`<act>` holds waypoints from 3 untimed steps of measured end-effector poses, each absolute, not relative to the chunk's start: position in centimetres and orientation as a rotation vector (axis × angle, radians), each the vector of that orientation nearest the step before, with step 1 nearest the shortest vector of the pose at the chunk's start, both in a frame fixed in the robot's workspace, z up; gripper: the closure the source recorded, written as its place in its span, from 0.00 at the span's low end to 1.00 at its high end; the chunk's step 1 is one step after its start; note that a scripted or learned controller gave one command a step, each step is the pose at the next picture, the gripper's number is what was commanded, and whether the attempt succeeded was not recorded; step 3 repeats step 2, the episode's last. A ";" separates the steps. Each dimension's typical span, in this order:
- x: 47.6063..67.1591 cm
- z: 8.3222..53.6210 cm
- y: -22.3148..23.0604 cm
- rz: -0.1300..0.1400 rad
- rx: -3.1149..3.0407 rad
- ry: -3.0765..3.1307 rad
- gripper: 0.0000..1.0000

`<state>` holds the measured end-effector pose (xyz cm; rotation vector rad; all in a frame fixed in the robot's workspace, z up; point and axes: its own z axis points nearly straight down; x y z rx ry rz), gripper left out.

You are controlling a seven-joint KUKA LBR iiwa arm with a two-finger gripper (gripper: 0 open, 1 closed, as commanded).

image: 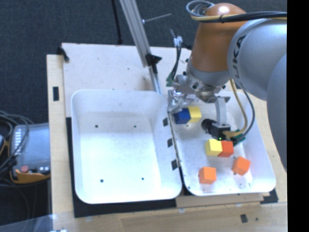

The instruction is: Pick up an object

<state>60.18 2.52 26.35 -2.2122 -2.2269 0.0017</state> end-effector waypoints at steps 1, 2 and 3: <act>57.9 24.5 7.3 0.003 -2.212 -2.227 1.00; 58.0 24.6 7.0 0.000 -2.223 -2.220 0.00; 58.0 24.6 7.0 0.000 -2.223 -2.220 0.00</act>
